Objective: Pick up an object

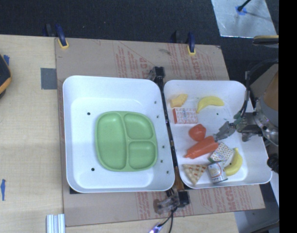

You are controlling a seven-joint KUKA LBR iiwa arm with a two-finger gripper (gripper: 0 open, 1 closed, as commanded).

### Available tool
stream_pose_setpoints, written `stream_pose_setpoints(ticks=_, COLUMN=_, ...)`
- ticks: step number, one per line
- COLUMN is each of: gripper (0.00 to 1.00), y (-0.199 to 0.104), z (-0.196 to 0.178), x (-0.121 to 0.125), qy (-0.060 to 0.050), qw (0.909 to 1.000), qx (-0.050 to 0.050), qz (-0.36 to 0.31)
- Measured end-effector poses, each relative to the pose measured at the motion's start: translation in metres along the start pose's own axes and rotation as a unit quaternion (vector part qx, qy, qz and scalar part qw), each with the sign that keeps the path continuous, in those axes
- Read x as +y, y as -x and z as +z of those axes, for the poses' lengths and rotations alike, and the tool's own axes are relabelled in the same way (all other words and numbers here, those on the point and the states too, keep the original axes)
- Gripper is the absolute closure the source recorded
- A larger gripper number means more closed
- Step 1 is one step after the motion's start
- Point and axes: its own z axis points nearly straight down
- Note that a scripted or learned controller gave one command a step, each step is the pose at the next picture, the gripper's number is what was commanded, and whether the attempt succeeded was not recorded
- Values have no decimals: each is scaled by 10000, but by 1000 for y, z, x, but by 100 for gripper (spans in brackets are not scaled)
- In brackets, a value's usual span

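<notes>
The right white bin holds several toy foods. Among them are an orange carrot, a red pepper, a yellow banana at the back and a second banana near the front right. My gripper reaches in from the right and hangs low over this bin, just right of the red pepper and above the carrot's thick end. Nothing shows in its grasp.
Also in the right bin are a red-and-white packet, a pale yellow piece, a patterned wedge, a small can and a sandwich triangle. The left bin holds a green divided plate.
</notes>
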Motion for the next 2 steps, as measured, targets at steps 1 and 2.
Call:
stream_pose_setpoints(ticks=1, gripper=0, y=-23, z=69, x=36, qy=-8, qw=10000, qx=-2, qz=-7)
stream_pose_setpoints(ticks=2, gripper=0, y=-34, z=122, x=64, qy=-13, qw=10000, qx=0, qz=-5)
